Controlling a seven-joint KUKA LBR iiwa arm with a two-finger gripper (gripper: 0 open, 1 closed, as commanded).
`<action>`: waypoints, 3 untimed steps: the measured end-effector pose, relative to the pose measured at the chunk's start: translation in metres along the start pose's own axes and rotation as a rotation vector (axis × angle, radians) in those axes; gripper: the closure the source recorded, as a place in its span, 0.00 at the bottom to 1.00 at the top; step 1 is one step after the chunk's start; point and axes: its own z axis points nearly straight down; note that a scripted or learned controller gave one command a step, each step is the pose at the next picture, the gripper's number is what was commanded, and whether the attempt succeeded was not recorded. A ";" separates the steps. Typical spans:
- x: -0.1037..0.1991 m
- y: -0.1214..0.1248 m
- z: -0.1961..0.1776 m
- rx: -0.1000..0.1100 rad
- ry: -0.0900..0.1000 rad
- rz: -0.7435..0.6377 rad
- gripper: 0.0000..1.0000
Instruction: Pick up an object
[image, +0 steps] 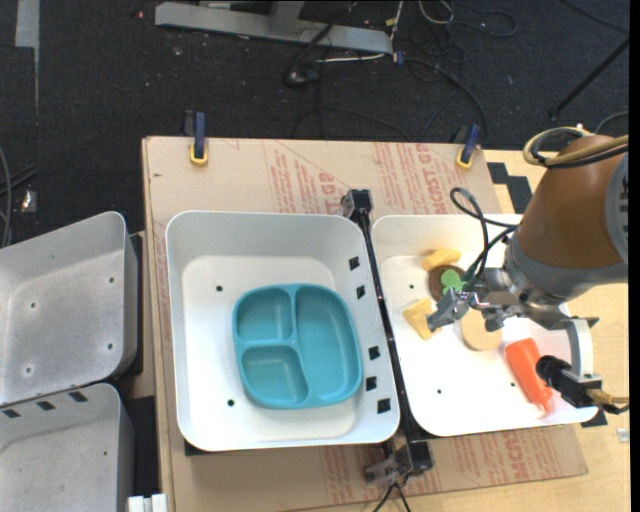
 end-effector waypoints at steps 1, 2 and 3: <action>-0.005 0.008 0.057 0.000 -0.001 0.001 0.00; -0.009 0.013 0.101 -0.001 -0.001 0.000 0.00; -0.009 0.013 0.090 -0.003 0.000 0.002 1.00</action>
